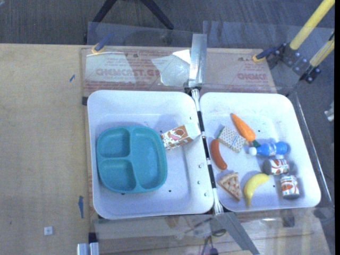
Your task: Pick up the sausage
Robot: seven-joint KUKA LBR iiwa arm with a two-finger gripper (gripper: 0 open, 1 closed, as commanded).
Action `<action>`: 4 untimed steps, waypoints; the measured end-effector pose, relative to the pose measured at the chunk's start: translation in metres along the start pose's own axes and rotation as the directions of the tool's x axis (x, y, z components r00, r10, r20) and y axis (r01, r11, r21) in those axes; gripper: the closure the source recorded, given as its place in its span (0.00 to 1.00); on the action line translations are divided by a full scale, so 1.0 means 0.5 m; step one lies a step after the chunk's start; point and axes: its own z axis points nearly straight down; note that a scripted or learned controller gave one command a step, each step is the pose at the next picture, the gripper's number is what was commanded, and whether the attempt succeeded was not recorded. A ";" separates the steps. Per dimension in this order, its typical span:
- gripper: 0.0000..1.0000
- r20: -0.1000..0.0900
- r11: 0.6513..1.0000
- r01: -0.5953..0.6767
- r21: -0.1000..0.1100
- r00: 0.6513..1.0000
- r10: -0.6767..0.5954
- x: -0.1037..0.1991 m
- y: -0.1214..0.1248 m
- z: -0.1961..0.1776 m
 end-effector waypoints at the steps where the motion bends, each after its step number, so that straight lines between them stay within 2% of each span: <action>1: 1.00 0.002 0.931 0.365 -0.001 0.931 -0.365 -0.036 -0.010 0.000; 2: 1.00 0.003 0.970 0.243 -0.003 0.970 -0.243 0.013 0.054 0.000; 3: 1.00 0.006 0.814 0.581 -0.003 0.814 -0.581 0.010 0.090 -0.001; 4: 1.00 0.008 0.556 0.831 -0.002 0.556 -0.831 -0.039 0.115 -0.002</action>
